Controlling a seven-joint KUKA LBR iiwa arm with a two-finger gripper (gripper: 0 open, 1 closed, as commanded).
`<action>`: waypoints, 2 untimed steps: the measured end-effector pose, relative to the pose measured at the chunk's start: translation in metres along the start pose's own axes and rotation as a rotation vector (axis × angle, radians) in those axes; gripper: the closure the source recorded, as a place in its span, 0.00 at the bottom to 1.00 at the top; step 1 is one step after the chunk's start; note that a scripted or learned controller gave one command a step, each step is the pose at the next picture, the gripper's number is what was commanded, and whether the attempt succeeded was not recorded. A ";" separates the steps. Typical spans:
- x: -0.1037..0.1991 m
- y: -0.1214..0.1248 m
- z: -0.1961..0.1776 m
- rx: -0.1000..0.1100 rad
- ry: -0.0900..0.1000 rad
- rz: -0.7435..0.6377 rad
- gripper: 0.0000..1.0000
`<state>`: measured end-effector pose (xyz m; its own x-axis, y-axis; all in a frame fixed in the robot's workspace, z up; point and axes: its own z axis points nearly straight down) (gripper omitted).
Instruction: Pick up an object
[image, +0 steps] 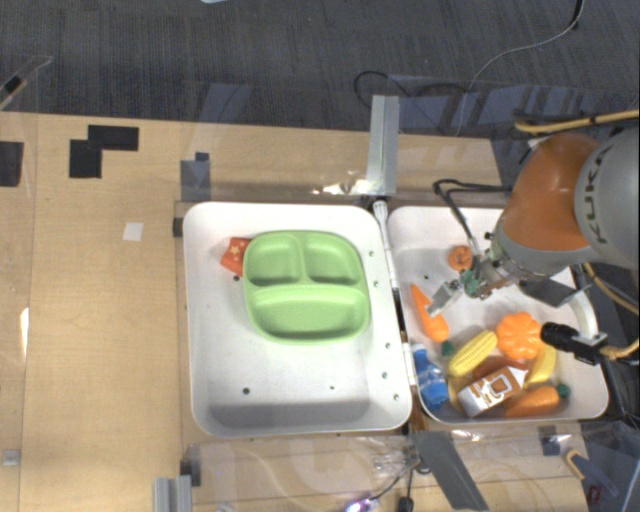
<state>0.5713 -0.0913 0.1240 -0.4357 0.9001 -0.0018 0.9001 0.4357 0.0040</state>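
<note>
My gripper (468, 285) hangs low in the upper middle of the right bin (420, 235), below the arm's orange band (545, 200). Just left of and below it lies an orange carrot (430, 315). A small orange round fruit (459, 257) sits just above the gripper. Further toward the front lie a yellow corn cob (472, 352), an orange pumpkin (519, 336), a banana (543, 366), a brown carton (492, 389), a second carrot (534, 401) and a blue object (431, 381). Nothing shows as held.
The left bin (215, 390) holds a green divided plate (303, 285) with a small red item (233, 256) at its left corner. A metal post (383, 140) stands behind the seam between the bins. Cables run at the right.
</note>
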 end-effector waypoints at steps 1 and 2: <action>0.021 -0.039 0.032 -0.010 -0.004 0.228 0.00; 0.021 -0.036 0.020 -0.015 -0.002 0.225 1.00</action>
<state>0.5294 -0.0879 0.1034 -0.2239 0.9746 -0.0013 0.9744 0.2239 0.0195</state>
